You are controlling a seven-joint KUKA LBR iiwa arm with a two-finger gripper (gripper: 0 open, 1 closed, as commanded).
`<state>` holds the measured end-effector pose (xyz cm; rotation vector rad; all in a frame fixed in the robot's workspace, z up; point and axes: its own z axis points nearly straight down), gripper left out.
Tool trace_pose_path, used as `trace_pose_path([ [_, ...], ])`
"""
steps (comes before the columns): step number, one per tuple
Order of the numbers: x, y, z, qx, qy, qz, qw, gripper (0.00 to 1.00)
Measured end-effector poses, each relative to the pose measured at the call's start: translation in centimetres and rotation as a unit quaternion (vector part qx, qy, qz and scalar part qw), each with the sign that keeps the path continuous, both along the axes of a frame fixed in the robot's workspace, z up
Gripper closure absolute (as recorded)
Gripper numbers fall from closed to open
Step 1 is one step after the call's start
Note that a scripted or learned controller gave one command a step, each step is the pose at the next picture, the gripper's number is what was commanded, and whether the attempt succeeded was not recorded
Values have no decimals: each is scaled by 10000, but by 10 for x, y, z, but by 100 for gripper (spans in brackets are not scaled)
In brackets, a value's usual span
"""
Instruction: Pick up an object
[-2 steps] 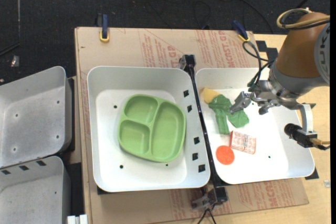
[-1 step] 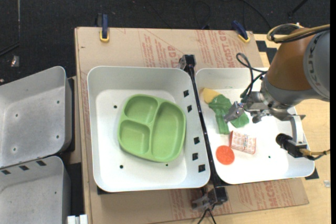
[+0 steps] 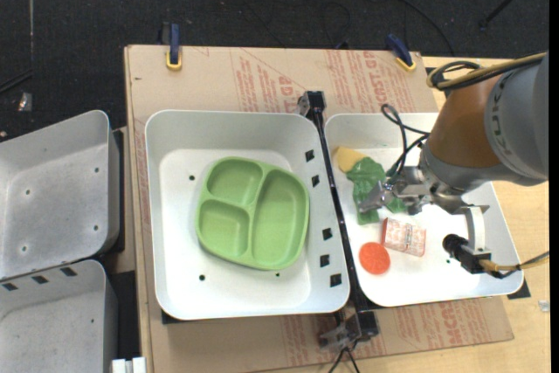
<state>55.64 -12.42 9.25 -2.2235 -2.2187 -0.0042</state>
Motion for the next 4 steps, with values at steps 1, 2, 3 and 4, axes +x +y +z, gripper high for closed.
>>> trace_pose_path([
  [1, 3, 0, 15, -1, -46, 0, 10000, 100],
  [2, -1, 0, 58, -17, -8, 17, 10000, 100],
  [3, -2, 0, 122, -18, -23, 22, 10000, 100],
  [4, -1, 0, 157, -18, -18, 23, 10000, 100],
])
